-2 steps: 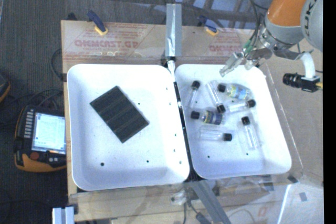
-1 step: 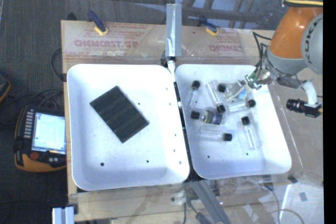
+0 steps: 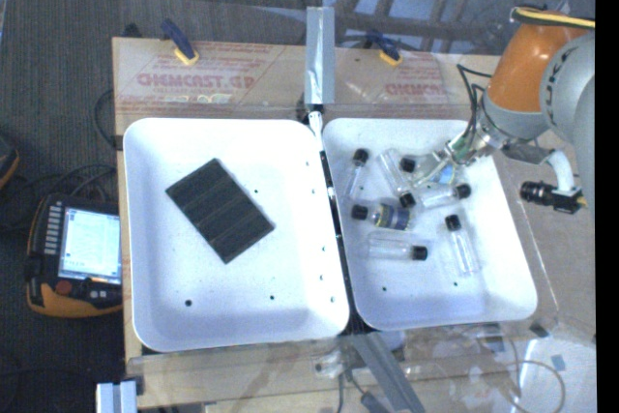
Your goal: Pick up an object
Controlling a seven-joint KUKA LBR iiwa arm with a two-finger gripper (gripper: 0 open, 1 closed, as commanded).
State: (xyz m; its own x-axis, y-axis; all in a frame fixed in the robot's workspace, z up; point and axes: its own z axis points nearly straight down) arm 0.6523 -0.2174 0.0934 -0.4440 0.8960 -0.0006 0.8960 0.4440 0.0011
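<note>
Several small clear vials with black caps lie scattered in the right bin (image 3: pixel 513 290). One vial (image 3: pixel 397 250) lies flat near the bin's middle, another vial (image 3: pixel 462 252) lies to its right, and a third vial (image 3: pixel 359 171) stands near the left wall. My gripper (image 3: pixel 456 152) reaches down from the orange-banded wrist (image 3: pixel 522 73) into the bin's back right part. Its tip sits among a cluster of vials (image 3: pixel 426 174) there. A flat black ridged pad (image 3: pixel 220 209) lies slantwise in the left bin (image 3: pixel 145 305).
A raised divider (image 3: pixel 332 208) separates the two bins. A black connector (image 3: pixel 551 195) juts from the arm over the right bin's right rim. A cardboard sheet (image 3: pixel 213 77) with clamps lies behind the bins. A handheld pendant (image 3: pixel 73 251) rests off the bench at the left.
</note>
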